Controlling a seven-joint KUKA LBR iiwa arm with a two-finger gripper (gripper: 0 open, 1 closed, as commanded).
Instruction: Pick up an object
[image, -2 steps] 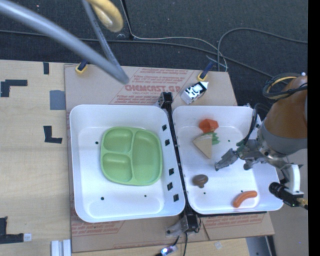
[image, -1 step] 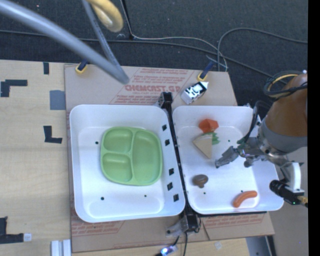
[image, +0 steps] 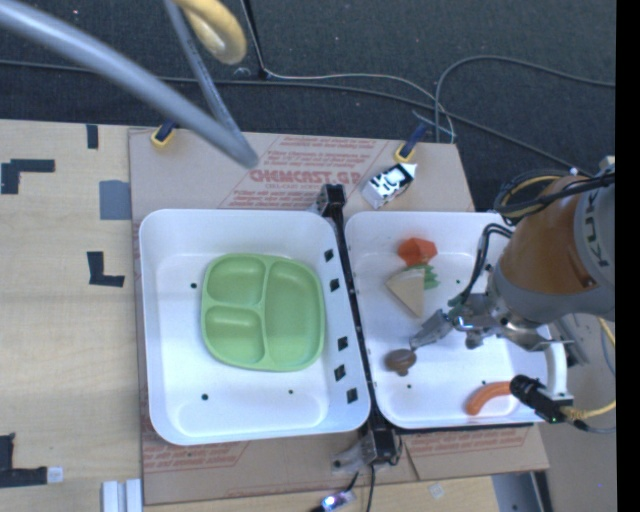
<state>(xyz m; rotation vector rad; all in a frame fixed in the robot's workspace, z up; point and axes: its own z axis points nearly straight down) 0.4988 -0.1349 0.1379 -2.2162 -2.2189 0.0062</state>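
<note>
In the right bin (image: 450, 228) lie a tan wedge (image: 406, 293) with a small green piece (image: 430, 276) at its edge, a red-orange piece (image: 417, 249) behind it, a small brown lump (image: 400, 360) near the bin's front left, and an orange sausage-shaped piece (image: 487, 400) at the front right. My gripper (image: 424, 335) reaches in from the right and hangs low over the bin floor. It sits between the tan wedge and the brown lump, just up and right of the lump. Nothing is visibly held.
The left bin (image: 160, 300) holds a green divided plate (image: 263, 311). A black divider (image: 345, 300) runs between the bins. The orange-banded wrist (image: 545, 255) covers the right bin's right side. Cables (image: 470, 75) run behind the bins.
</note>
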